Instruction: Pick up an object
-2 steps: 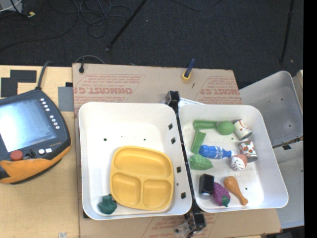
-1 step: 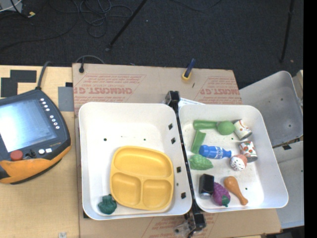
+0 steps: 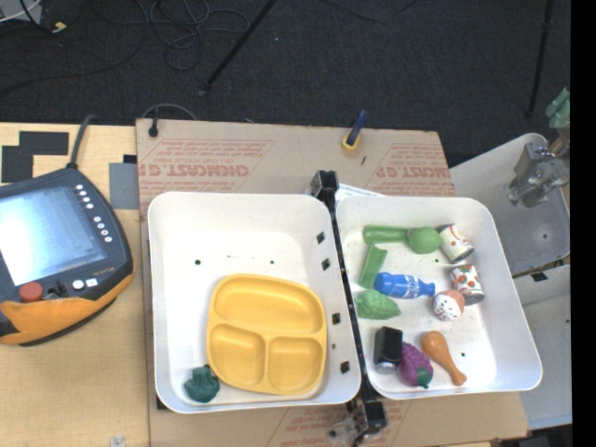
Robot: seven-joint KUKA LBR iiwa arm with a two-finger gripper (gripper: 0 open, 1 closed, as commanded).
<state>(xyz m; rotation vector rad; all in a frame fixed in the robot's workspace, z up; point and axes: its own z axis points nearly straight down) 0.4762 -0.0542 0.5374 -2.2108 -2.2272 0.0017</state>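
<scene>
Honestly, you'd do best taking the blue bottle, mid right bin: light, stiff, slippery plastic; grip across its body. The gripper sits off the bin's right edge, jaw state unclear.

We were in a robotics lab: a teach pendant lay on the bench, two white bins sat on taped cardboard, and cables trailed over the dark carpeted floor behind.
</scene>
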